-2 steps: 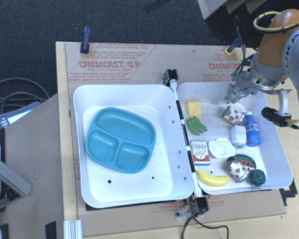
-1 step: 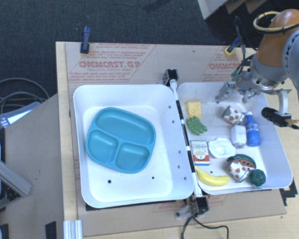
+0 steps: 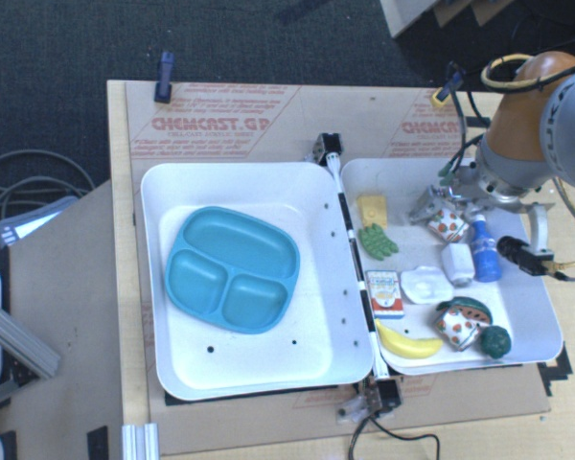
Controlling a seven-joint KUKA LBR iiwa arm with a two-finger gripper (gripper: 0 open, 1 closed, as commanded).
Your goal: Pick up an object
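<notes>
My hand point(image 3: 445, 209) sits low over the strawberry-print toy point(image 3: 448, 224); whether it's apart or clamped, I cannot tell. Nothing looks lifted yet

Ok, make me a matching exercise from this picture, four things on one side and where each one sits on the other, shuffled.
Things:
1. blue tray
2. banana
3. blue bottle
4. yellow block

Places:
A. near edge of the right bin
B. right bin's far left corner
C. middle of the left bin
D. just below the gripper

Pairs: 1-C, 2-A, 3-D, 4-B
</notes>
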